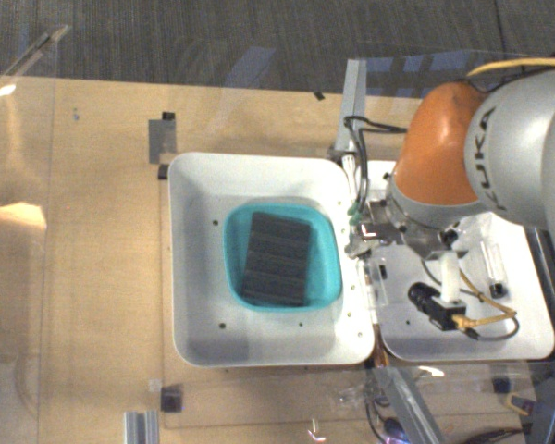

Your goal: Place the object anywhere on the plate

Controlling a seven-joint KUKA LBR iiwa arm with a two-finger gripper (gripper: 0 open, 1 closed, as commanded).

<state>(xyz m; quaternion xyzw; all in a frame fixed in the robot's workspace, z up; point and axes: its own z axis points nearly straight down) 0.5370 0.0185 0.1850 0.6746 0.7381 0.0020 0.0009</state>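
Grey, orange-banded arm point(444, 155) over the right bin point(527, 340) — my pincer point(363, 234) at its left rim; grip state unreadable.

I log this as a robotics lab cell. Evidence: an industrial KUKA arm point(527, 137) over a pale wooden bench point(83, 285) bearing white bins point(192, 266). A metal bracket point(163, 137) stands near the bench's far edge, with grey carpet point(213, 17) beyond.

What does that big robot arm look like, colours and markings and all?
The arm is thick, rounded and grey, with a smooth shell. Above the wrist sits a glossy orange band, bulging like a dome. Dark lettering reading UKA marks the grey part, and a thin yellow cable runs alongside it.
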